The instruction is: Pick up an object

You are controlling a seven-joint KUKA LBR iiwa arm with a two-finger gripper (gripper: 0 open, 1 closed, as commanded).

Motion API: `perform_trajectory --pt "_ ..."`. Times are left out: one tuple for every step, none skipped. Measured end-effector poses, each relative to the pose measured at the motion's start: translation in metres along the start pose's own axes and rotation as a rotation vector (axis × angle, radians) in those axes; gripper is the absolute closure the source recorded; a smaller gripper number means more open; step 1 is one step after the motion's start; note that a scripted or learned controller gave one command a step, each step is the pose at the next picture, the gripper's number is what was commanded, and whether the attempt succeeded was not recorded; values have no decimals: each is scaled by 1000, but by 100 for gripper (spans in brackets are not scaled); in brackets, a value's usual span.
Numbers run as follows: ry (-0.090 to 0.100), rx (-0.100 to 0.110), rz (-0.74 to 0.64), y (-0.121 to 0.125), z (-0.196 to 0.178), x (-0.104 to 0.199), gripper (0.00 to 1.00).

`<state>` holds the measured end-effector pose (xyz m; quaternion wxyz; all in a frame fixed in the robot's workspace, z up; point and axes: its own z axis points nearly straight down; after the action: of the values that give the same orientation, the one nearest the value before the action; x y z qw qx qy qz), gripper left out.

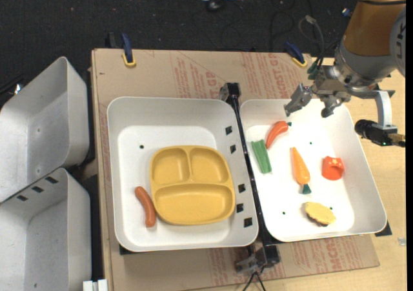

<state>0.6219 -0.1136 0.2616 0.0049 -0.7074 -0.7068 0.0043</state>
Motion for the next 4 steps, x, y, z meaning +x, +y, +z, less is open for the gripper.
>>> perform_trajectory --pt "-2 -13 -2 2 -8 0 0" --pt "-1 -7 1 -6 45 -6 0" --pt "0 -8 0 4 99 -8 0" --pt "0 -7 1 0 160 -15 0"
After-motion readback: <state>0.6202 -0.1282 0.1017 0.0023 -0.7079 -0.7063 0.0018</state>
